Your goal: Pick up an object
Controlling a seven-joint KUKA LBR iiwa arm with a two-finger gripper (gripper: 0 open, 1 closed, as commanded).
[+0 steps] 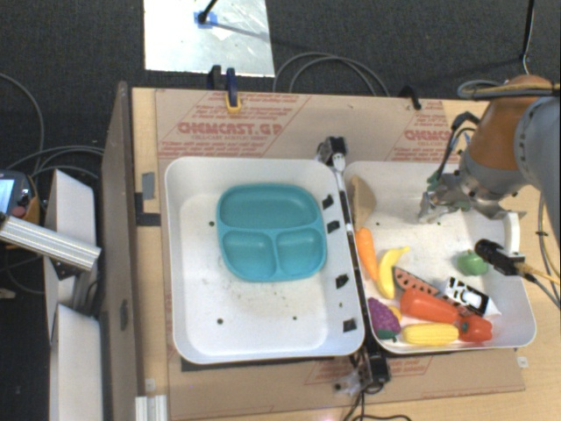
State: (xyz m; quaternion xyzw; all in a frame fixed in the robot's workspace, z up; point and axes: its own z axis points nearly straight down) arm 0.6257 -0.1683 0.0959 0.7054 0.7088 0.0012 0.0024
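Camera view showed the tool point(436, 202), how wide it stood being impossible to tell, low over the right bin's point(526, 323) bare upper floor, toys point(421, 310) heaped nearer the camera.

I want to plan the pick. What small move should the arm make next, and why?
Probably move the gripper toward the banana and then lower. It hangs over bare floor of the right bin, while the toys lie nearer the front.

Glossy teal plastic plate point(270, 232), smooth white plastic bins point(197, 323), matt cardboard point(263, 121).
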